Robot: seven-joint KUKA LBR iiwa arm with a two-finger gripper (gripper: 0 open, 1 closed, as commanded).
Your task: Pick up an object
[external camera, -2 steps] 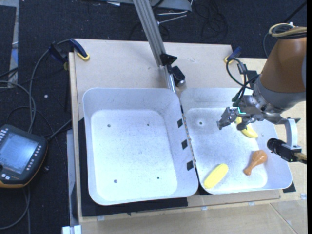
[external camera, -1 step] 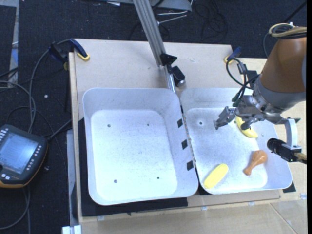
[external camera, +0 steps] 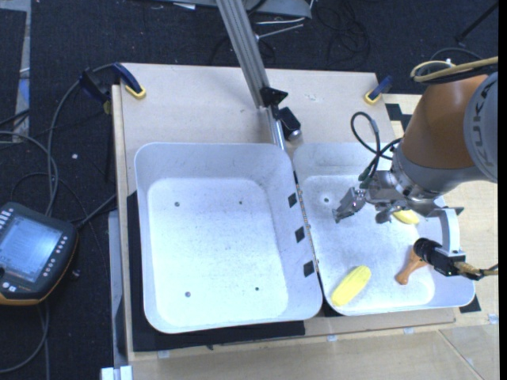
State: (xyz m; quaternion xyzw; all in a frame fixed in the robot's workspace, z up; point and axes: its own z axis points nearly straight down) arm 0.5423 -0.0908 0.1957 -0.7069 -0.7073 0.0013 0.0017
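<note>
The left bin (external camera: 214, 244) shows its speckled white floor. In the right bin (external camera: 329, 248), a yellow corn-shaped piece (external camera: 350, 285) lies by the near wall. The gripper (external camera: 365, 210) hangs above the middle — open or closed, I cannot tell — largely hiding a small yellow object (external camera: 409, 218). Further right lies an orange-brown piece (external camera: 407, 271), partly covered.

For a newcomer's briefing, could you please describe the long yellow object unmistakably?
In the white bin on the view's right, near its front edge, lies the yellow corn cob. It is longer than the orange-brown piece beside it and the yellow thing farther back.
</note>
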